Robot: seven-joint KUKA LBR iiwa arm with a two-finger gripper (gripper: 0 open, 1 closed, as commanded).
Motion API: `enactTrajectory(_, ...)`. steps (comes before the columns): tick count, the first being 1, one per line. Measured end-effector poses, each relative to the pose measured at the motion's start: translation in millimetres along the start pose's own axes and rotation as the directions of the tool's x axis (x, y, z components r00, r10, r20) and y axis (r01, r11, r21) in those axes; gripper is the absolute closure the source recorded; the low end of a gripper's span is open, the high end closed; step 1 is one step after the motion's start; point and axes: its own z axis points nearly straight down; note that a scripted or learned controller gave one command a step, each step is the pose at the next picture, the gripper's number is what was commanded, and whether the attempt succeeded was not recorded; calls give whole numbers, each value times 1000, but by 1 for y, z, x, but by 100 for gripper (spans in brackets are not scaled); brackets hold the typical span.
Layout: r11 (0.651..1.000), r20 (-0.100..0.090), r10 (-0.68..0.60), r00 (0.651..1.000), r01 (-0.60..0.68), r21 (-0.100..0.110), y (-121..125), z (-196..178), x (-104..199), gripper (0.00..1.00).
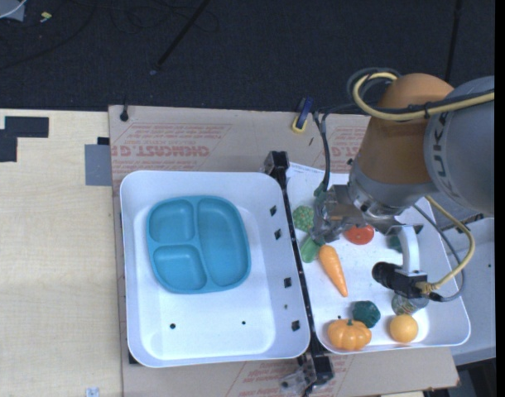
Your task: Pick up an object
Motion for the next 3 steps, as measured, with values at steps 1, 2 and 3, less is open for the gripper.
enactTrajectory(1, 1000, 0, 0, 1000, 0, 0, -38, -14, 42, 100)
enactTrajectory(2, 1000, 2, 4, 1000, -4, -1, -35, -12, 40, 100)
enactTrajectory(3, 1000, 2, 4, 1000, -4, 1, -35, 5, 46, 100)
